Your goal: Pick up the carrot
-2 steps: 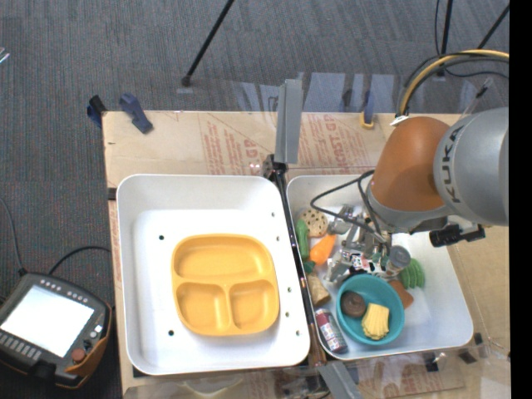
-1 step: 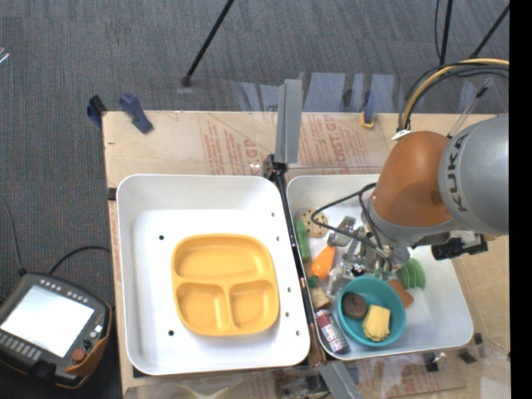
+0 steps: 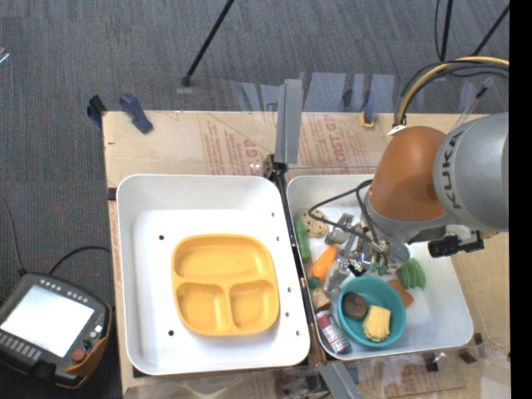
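The carrot [image 3: 323, 263] lies in the right bin [image 3: 453, 306], close to that bin's left wall, its long axis on a diagonal — one end up and to the right toward the gripper [image 3: 359, 252], the other down and to the left. The gripper hangs just beside the carrot's upper end, and I cannot tell how it is set. Below sits a teal bowl [image 3: 391, 329] with a brown item [image 3: 356, 305] and a yellow piece of corn [image 3: 376, 322] in it, a green item [image 3: 411, 273] to its upper right. The left bin [image 3: 150, 223] bears a yellow divided plate [image 3: 224, 283]. On the arm [image 3: 465, 181], the letters "KUK" read clearly — red print on the cardboard [image 3: 191, 144] behind the bins is too small to read.
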You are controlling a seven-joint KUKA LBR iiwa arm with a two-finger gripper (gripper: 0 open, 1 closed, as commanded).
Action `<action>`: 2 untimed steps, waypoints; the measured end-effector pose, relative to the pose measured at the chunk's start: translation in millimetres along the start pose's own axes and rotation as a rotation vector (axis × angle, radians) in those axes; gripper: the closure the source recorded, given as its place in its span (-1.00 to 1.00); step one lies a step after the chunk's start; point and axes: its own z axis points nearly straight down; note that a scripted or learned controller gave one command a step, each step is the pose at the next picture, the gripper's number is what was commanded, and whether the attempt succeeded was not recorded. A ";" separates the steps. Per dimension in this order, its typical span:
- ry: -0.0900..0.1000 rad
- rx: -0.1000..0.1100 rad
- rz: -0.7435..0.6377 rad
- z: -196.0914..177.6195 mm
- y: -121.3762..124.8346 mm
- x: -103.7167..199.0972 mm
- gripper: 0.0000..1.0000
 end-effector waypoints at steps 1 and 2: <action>0.003 0.001 -0.007 -8.2 1.5 0.9 1.00; 0.004 0.001 -0.007 -7.7 1.9 1.3 -1.00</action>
